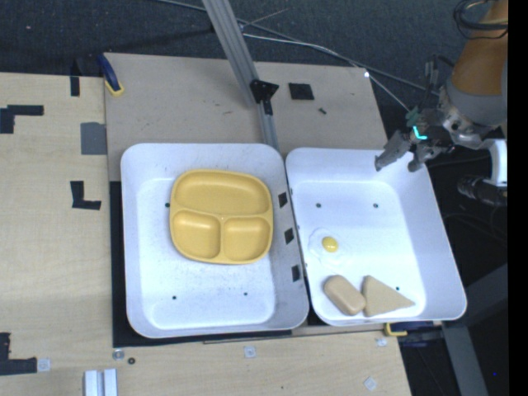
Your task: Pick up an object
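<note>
The right bin [412, 213] holds three things: a small yellow round piece [330, 244] near its left side, a tan oblong piece [342, 294] at the front, and a tan wedge [384, 296] touching it on the right. My gripper [401, 156] hangs above the bin's far right rim, well away from all three. Its two dark fingers [388, 157] are spread apart with nothing between them. The arm's orange band [483, 64] shows at the upper right.
The left bin [148, 287] holds a yellow divided plate [221, 215] with three compartments. A grey metal pole [239, 48] slants down from the top to the gap between the bins. Cables run across the dark floor behind the bench.
</note>
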Controlling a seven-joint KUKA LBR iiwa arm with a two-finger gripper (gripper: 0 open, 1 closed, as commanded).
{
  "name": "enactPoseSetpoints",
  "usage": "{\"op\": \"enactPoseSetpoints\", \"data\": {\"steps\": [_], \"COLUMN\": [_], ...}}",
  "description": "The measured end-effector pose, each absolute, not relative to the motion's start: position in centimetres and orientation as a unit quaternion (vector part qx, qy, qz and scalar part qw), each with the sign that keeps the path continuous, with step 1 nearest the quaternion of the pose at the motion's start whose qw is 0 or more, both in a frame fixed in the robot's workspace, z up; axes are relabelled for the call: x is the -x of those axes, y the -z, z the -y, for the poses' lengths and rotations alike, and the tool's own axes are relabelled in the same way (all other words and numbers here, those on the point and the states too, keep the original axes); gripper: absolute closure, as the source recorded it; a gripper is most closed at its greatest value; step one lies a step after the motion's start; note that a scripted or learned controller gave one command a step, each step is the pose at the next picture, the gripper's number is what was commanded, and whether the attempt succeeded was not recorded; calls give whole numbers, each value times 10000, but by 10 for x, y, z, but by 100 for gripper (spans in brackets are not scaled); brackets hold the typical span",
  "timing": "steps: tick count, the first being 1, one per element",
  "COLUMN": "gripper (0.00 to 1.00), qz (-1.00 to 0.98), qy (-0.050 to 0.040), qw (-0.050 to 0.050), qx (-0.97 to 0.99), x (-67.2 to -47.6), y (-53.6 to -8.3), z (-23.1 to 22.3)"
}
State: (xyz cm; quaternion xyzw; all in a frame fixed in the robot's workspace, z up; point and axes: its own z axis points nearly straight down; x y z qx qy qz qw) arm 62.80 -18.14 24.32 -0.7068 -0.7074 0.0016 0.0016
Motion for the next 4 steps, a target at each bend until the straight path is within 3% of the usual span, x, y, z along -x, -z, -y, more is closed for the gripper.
{"op": "enactPoseSetpoints", "data": {"steps": [1, 4], "gripper": [0, 0], "qz": [7076, 7079], "qy": [-6, -19], "qw": [1, 13], "qx": [7067, 7063], "x": [-629, -642], "y": [-245, -104], "z": [181, 185]}}
